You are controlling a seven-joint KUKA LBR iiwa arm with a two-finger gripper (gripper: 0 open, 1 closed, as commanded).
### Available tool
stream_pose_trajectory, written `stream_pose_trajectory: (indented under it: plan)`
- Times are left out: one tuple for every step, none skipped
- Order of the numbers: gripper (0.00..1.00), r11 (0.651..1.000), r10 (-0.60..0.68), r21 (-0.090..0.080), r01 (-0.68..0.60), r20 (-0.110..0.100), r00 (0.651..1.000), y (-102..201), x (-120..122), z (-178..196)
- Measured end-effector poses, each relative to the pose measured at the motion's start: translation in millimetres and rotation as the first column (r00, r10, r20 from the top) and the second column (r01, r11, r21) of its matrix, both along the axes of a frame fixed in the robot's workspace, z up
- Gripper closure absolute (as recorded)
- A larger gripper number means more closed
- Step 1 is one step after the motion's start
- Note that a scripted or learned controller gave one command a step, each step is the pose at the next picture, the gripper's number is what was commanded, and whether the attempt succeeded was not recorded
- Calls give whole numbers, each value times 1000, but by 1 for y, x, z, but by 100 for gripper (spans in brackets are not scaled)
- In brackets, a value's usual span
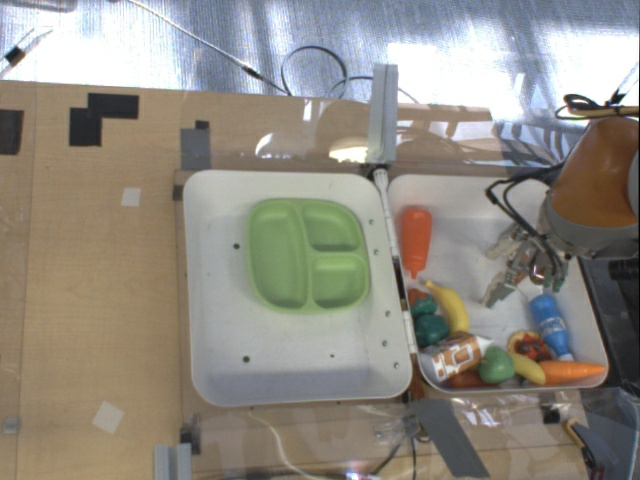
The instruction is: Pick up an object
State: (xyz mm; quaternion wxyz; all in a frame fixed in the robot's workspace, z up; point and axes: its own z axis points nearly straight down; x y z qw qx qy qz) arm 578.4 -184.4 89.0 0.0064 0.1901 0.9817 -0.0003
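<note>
Near edge of right bin [598, 320]: toys crowded along the front wall. Carrot [572, 372] lies against the front-right corner, a small yellow piece [530, 369] just beside it, then a green round toy [495, 365] and an orange-and-white carton [455, 353] to its left. Blue bottle [551, 325] stands just behind the carrot. Banana [450, 306] and dark green lump [430, 324] sit by the divider; orange bottle [415, 240] farther back, alone.

Left bin [205, 268]: green divided plate [307, 253], nothing on it.

Gripper [515, 273] hangs over mid right bin, just left of the blue bottle's cap. Jaws look spread with nothing between them, though the metalwork is cluttered and hard to read.

Step in hand: approach, no object grasped yet. Nearest candidate appears to be the blue bottle. Next move calls for centring the jaws over one item, descending, and closing; neighbours are tight, so a stray contact is likely.
</note>
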Motion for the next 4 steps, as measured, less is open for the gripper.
stream_pose_trajectory:
  plan:
    - [0, 994, 112, -1, -112, -1, 994, -21, 4, 0]
    - [0, 995, 102, -1, -102, 0, 995, -11, -3, 0]
    - [0, 987, 162, -2, -162, -1, 987, -20, 14, -1]
    - [0, 998, 56, 0, -56, 1, 998, 10, -16, 0]
